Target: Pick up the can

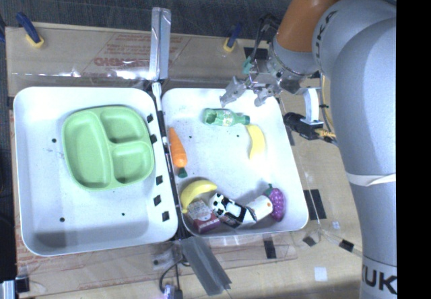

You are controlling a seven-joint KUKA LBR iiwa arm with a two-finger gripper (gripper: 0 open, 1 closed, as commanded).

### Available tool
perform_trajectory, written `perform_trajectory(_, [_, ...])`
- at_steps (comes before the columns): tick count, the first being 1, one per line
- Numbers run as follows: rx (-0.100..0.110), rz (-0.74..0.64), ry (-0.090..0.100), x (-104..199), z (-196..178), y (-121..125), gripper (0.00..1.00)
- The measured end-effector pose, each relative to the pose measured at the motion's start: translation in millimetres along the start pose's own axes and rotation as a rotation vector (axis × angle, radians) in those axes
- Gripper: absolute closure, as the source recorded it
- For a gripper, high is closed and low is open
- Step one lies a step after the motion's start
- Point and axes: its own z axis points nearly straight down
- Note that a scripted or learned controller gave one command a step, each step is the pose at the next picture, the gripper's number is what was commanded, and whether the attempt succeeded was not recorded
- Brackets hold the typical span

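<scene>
The can (204, 218) is small and maroon with a silvery top. It lies at the near-left corner of the right bin (286, 156), wedged between a yellow fruit (195, 191) and a black-and-white cow toy (229, 210). My gripper (245, 95) hangs over the far side of that bin, well away from the can. Its fingers (229, 95) are spread open with nothing between them. It sits just above a green plastic bottle (224, 117) that lies on its side.
The right bin also holds a banana (255, 140), a carrot (177, 148) along the left wall, and a purple toy (276, 202) beside a white bottle (260, 209). A green divided plate (108, 146) lies in the left bin (34, 223).
</scene>
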Motion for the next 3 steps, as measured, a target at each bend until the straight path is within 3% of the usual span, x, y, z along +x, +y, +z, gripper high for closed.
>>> perform_trajectory(1, [-0.005, -0.011, -0.003, 26.6, 98.7, 1.7, 0.0])
perform_trajectory(2, [0.0, -0.016, 0.0, 28.0, 91.0, 1.5, 1.0])
perform_trajectory(3, [0.001, -0.276, 0.0, 63.7, 113.0, -24.6, 1.0])
